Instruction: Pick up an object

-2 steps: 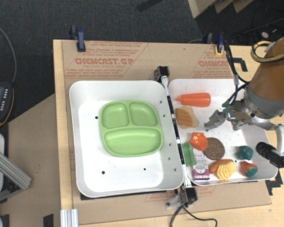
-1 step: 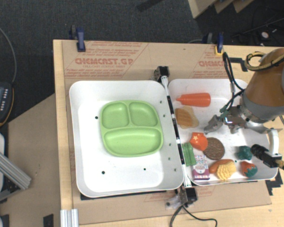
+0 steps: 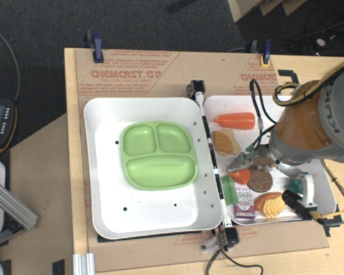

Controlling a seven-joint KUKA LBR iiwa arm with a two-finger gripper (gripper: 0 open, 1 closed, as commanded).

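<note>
"CHEMCAST GP" is printed in red on the brown board [image 3: 126, 73]. The grey two-finger gripper [image 3: 241, 164] is seen just above a red toy piece [image 3: 239, 176]; whether anything is held cannot be told.

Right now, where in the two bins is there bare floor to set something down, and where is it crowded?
The left bin has bare white floor all round the green divided plate, widest along its near edge. The right bin is crowded: carrot, bread piece, brown disc, corn and purple packet sit close together, with the arm over its right side.
</note>
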